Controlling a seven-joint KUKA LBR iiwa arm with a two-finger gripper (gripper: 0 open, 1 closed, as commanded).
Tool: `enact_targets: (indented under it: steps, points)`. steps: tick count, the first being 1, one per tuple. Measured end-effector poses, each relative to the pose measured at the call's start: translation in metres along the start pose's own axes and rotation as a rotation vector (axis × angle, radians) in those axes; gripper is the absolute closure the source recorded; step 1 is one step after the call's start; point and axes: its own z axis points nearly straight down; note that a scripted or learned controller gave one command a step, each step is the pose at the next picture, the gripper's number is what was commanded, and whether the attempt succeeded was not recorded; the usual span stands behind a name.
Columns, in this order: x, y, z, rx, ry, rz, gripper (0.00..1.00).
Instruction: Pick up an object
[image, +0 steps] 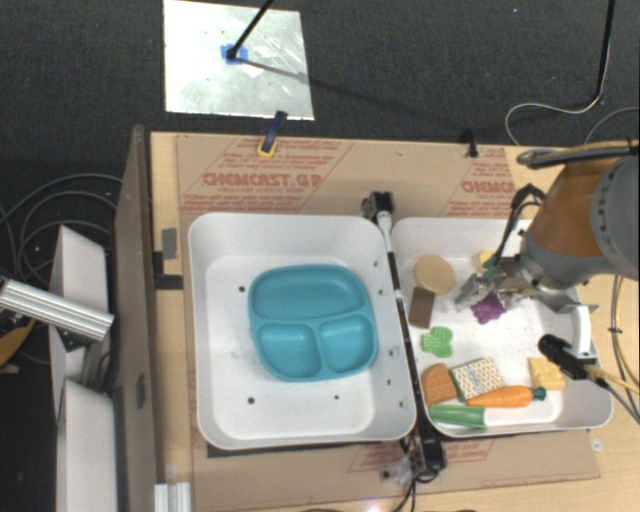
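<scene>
My gripper (490, 292) hangs low over the middle of the right bin (590, 405), its fingers spread open. A small purple toy (488, 310) lies right beneath the fingertips, partly covered by them; I cannot tell whether they touch it. Around it in the same bin lie a tan round disc (434, 272), a brown block (421, 307) and a green piece (437, 342). Nearer the front are an orange bread slice (436, 384), a checkered cracker (477, 377), a carrot (505, 397), a green cucumber (458, 415) and a yellow cheese wedge (546, 373).
The left bin (215, 300) holds a blue divided plate (312, 320). A small yellow piece (486, 258) peeks out behind the gripper. The arm (580, 225) covers the right bin's far right corner. The wall between the bins runs just left of the brown block.
</scene>
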Motion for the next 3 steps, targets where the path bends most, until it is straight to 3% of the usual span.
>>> enact_targets:
  steps: [1,2,3]
  points:
    - [0.0,0.001,-0.011,-0.003,0.0,0.0,1.0]
    - [0.0,0.001,-0.01,-0.002,0.0,-0.001,0.0]
    - [-0.014,-0.006,0.016,0.013,0.002,0.001,0.0]
